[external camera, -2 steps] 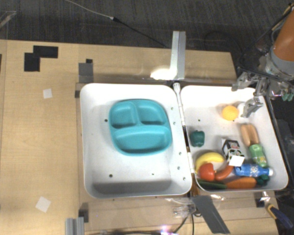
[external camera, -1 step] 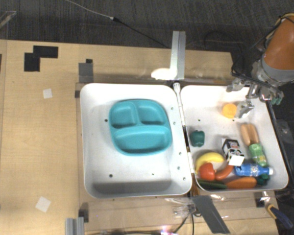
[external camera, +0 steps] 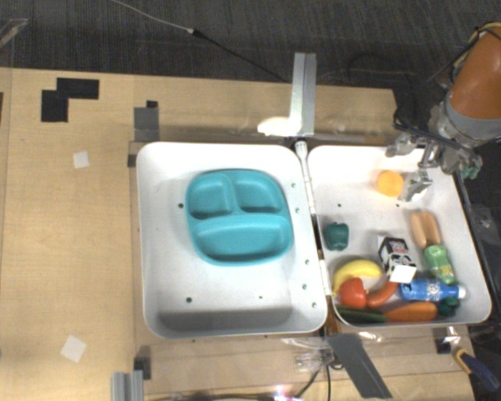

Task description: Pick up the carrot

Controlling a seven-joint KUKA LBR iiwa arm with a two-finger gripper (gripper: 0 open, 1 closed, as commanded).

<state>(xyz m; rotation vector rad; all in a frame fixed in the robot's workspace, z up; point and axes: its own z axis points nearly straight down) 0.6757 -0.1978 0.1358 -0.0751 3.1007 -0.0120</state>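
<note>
The carrot (external camera: 411,312), probably a light, stiff and smooth plastic toy best pinched across its thick middle, lies well below the gripper (external camera: 422,172) at the right bin's (external camera: 351,165) near edge, crowded among other toys; I cannot tell the gripper's state.

Right bin (external camera: 351,161): upper-left and centre floor open, clear descent there. Claw (external camera: 424,170) hangs over the top right corner, orange ball (external camera: 390,183) just beside it on the left. Bottom edge is jammed: carrot (external camera: 411,312) lies against the front wall, blue bottle (external camera: 428,291) pressing on it from above, red pepper (external camera: 352,293), lemon (external camera: 358,271) and a dark green vegetable (external camera: 361,315) crowd its left. Sausage (external camera: 423,228) and green can (external camera: 439,261) block the right wall. Green pepper (external camera: 336,236) sits by the divider. Left bin (external camera: 159,224): teal divided plate (external camera: 237,215) takes the middle, margins free.
</note>
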